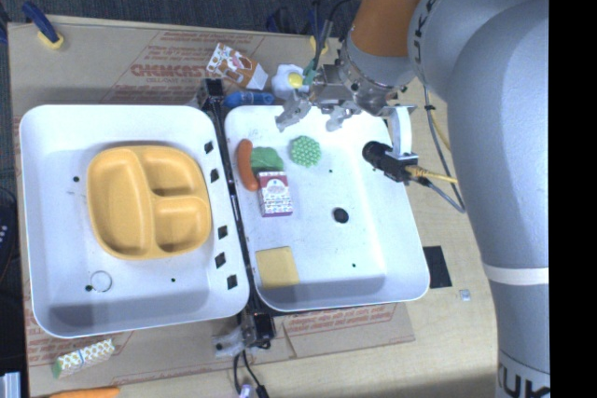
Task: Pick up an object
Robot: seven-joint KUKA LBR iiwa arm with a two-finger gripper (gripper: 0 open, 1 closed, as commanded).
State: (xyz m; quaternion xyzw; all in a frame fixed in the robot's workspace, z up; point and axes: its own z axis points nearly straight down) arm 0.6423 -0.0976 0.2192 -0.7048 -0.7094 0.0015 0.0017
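We have the gripper (315, 113) up at the far edge of the right bin (396, 242), its two fingers spread wide with nothing between them. The nearest thing to take is the green ball (305, 150), which lies on the bin floor just below the fingertips, clear of the wall and a little apart from the green block (267, 157). We judge it the best target: the hot dog (246, 163) lies tight along the left wall, the red packet (275, 195) lies flat and touches the block, and the tan sponge (277, 266) sits well apart at the near end.

To do this well, we should centre the open fingers over the ball so that one falls on each side, then come straight down until the tips are close to the floor before closing. A round thing may roll off if one finger touches first, so we keep the descent square. We also mind the block on the left side, lest a finger land on it.
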